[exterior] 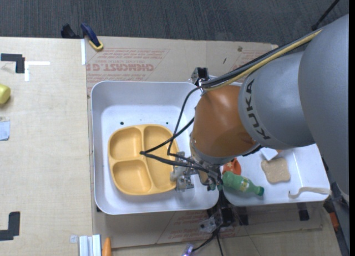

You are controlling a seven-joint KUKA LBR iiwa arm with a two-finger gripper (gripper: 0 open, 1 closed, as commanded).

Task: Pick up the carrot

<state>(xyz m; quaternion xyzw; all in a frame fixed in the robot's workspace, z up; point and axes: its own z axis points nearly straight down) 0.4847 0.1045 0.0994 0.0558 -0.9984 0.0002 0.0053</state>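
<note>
The jaws (191, 178) hang low over the seam between the two bins, at the right rim of the left bin (102, 138). Their metal parts sit just off the lower right corner of the yellow plate (138, 158), close to it or touching; which one, the view does not settle. How far the jaws stand apart cannot be told, since the orange band and the wrist hide them from above, and nothing can be seen held between them.

Taking the plate as landmark: it lies in the left bin, a yellow tray with three compartments, and black cables cross its right edge. Right of the plate, past the jaws, a small orange piece (233, 167) shows in the right bin (310, 158), pressed against the wrist's edge; it may be the carrot, mostly hidden. Just below it lies a green bottle (242, 184) on its side. Farther right of the plate lies a slice of bread (275, 170), and beyond that a pale curved thing (308, 192). Far left of the plate, on the desk (44, 155), a yellow thing (4, 94) sits at the view's edge.
</note>
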